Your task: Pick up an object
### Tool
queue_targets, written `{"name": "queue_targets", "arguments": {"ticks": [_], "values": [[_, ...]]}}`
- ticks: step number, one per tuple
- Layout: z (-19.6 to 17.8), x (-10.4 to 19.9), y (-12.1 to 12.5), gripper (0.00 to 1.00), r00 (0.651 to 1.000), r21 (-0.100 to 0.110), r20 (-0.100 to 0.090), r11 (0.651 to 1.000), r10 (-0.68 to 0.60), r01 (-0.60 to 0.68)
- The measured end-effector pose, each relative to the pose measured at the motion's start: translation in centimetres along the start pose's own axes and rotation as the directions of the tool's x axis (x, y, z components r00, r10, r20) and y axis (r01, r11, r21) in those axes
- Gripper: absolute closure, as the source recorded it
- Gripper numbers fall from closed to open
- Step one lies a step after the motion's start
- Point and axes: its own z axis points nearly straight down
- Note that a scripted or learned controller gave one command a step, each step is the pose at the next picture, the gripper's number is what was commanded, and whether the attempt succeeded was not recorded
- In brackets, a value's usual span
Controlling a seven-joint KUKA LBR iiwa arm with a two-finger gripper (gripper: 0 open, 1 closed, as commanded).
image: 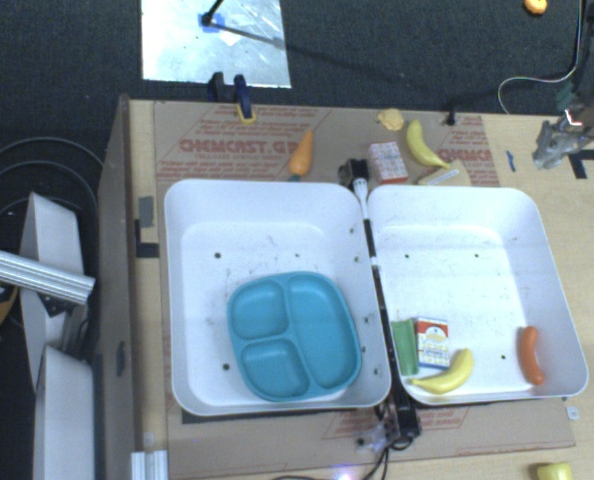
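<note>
Objects for picking lie in the right bin [537, 218], all gathered along its near wall. One banana [447, 373] lies near the near-left corner, its long axis running from lower left to upper right, the curve bowing toward the near wall and its upper tip pointing to the far right. Just beside it, touching or nearly so, a small carton [432, 342] with a red and white face lies flat, its long axis running near to far. A green item [404, 346] lies against the carton's left side, close to the bin's left wall, also lengthwise near to far. Well apart from these, by the right wall, a sausage [530, 355] lies with its long axis near to far, tilted slightly so the near end sits a bit further right.

In the left bin [197, 218] a blue divided plate [292, 335] rests toward the near side, with two small compartments and one larger one.

On the table [537, 438] beyond the bins lie a carrot [301, 154], a second carton [388, 162], a second banana [420, 144] and a small yellow piece [390, 119].

The end effector [569, 136] shows at the far right, above the table beyond the right bin's far-right corner, well apart from everything in the bins. Nothing is visibly between its fingers; whether they are spread or closed I cannot tell.
</note>
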Motion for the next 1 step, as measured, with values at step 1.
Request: {"name": "queue_targets", "arguments": {"ticks": [1], "values": [[0.6, -0.02, 0.1, 1.0, 1.0, 0.004, 0.0, 1.0, 0.0, 0.0]]}}
